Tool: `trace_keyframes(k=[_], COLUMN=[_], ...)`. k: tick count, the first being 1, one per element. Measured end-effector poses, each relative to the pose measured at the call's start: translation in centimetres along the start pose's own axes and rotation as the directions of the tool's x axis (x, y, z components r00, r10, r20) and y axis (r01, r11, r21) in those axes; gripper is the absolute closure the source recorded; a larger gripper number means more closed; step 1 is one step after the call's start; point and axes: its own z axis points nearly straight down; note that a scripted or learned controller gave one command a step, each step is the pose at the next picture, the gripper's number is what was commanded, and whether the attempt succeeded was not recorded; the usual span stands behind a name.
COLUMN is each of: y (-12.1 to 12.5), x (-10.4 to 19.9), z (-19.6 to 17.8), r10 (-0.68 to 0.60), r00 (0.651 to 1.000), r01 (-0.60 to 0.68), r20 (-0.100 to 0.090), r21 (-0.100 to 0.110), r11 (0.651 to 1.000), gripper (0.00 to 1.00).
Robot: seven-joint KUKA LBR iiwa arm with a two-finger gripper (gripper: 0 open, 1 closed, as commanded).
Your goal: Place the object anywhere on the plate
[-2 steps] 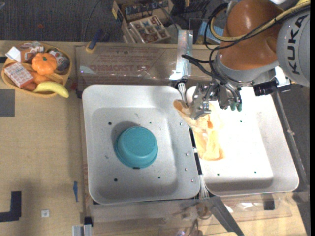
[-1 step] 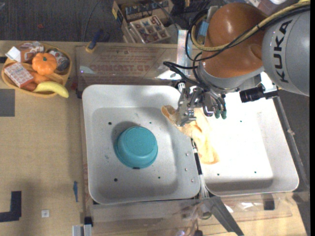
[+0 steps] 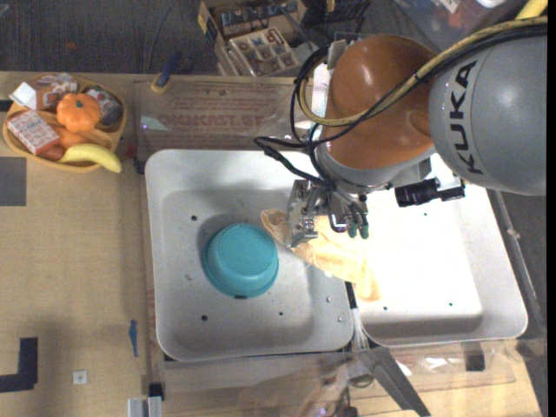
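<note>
The gripper [image 3: 333, 220] hung at the seam between the two bins, right over a pale yellow, floppy object [image 3: 340, 257] draped across that seam, and whether its claw was open or gripping could not be told. A good attempt would secure the limp piece near its middle, lift it clear of the rim, and carry it onto the teal plate [image 3: 241, 260]. That plate sat upside-down-looking in the left bin [image 3: 174, 320], nothing on it; the right bin [image 3: 486, 268] held only the object's trailing edge.

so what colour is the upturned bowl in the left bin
Teal blue, a solid colour with no pattern; the bowl shows clearly in the camera view.
</note>
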Motion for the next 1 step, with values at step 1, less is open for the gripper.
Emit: trace_keyframes(k=[1], y=[4.28], x=[1.59], z=[1.19], r10=[0.000], r00=[1.000], r01=[0.000], r20=[-0.002], r21=[0.000], r11=[1.000], gripper=[1.00])
